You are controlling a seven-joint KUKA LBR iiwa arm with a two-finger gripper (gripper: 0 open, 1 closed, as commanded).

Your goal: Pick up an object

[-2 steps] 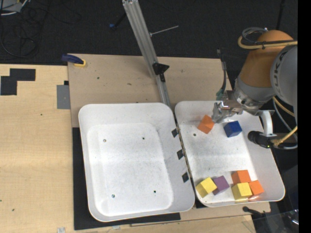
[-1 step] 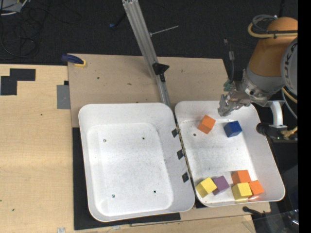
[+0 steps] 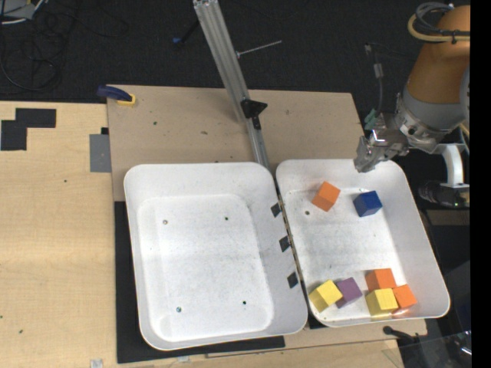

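The right white bin holds several small blocks. An orange block and a blue block lie near its far end. Along its near edge sit a yellow block, a purple block, an orange block, a second yellow block and another orange one. My gripper hangs over the bin's far right rim, up and right of the blue block, with nothing seen between its fingers.
The left white bin lies beside the right one. A slanted metal rail rises from between the bins toward the back. The grey arm with its orange band comes in from the right.
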